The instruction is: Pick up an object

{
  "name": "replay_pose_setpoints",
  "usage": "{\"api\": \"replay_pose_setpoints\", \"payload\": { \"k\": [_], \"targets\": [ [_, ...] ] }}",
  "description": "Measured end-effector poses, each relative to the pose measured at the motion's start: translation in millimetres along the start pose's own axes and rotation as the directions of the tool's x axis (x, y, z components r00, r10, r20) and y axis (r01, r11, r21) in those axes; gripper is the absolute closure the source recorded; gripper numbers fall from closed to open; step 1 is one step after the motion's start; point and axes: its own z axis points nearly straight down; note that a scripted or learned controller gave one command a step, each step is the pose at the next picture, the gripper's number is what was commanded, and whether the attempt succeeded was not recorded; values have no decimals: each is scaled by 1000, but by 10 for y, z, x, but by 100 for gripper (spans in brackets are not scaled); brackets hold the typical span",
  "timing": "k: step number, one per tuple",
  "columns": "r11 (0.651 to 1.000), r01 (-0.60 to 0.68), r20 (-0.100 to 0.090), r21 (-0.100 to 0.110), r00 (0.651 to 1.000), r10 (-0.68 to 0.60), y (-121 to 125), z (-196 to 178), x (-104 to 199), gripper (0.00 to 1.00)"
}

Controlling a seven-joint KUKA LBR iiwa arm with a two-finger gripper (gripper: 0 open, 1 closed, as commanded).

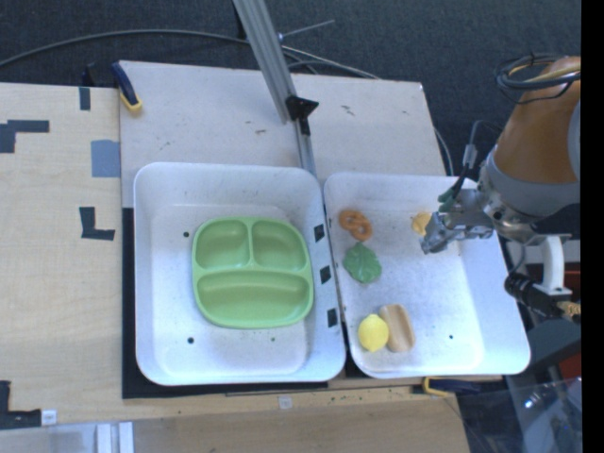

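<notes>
The right bin (491, 343) holds a brown pretzel (356, 223), a green leafy piece (362, 264), a yellow lemon (374, 333), a tan bread roll (399, 328) and a small yellow piece (421, 223). My gripper (436, 238) reaches in from the right and hangs low over the bin's upper right part, just right of and below the small yellow piece. I see nothing held in it. The arm's grey and orange body covers the bin's right rim.
The left bin (156, 253) carries a green divided tray (253, 272). A grey metal post (269, 45) slants across the board behind the bins. A yellow and blue clamp (125, 87) sits at the board's far left corner.
</notes>
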Motion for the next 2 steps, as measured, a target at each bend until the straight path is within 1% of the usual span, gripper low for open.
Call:
{"api": "replay_pose_setpoints", "payload": {
  "k": [1, 2],
  "targets": [
    [1000, 5, -3, 7, 1000, -5, 74, 128, 559, 100],
    [1000, 6, -3, 6, 1000, -6, 293, 178, 1154, 100]
  ]
}}
